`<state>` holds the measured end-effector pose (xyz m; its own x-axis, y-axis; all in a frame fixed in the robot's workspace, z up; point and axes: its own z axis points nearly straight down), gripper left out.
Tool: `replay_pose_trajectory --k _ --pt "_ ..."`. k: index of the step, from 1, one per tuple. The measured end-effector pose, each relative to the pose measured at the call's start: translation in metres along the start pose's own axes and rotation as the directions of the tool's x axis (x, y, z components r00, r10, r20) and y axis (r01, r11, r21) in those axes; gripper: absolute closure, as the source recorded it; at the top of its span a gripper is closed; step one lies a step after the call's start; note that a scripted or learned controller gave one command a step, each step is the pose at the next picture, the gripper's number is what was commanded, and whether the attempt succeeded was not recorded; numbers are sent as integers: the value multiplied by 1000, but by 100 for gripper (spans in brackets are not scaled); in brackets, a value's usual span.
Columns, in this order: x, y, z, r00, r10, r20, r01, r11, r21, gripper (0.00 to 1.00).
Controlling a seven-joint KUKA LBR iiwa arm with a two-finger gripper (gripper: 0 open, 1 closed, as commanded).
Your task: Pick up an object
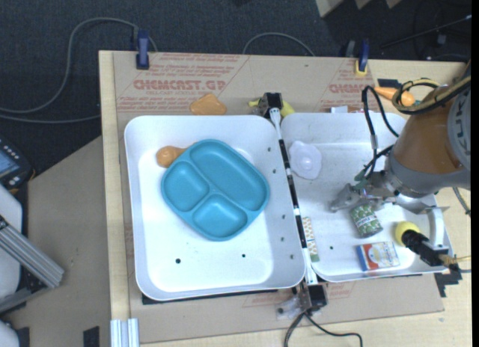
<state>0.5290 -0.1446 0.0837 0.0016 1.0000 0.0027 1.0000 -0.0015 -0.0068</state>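
A small red, white and blue carton (376, 255) lies flat at the right bin's (329, 130) front edge. Just behind it, the gripper (364, 194) sits over a green speckled can (366, 218); whether its fingers are apart is unclear. The left bin (142, 211) holds a smooth blue divided plate (215, 188).

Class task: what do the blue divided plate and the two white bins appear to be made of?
Blue plate: probably moulded plastic, with an even matte colour and soft rounded dividers. Left bin and right bin: likely thin formed plastic, smooth and slightly glossy, with rounded corners and rolled rims.
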Motion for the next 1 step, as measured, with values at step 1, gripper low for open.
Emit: replay_pose_trajectory --k 1 --pt "0 3 -11 1000 0 3 0 1000 -8 100"
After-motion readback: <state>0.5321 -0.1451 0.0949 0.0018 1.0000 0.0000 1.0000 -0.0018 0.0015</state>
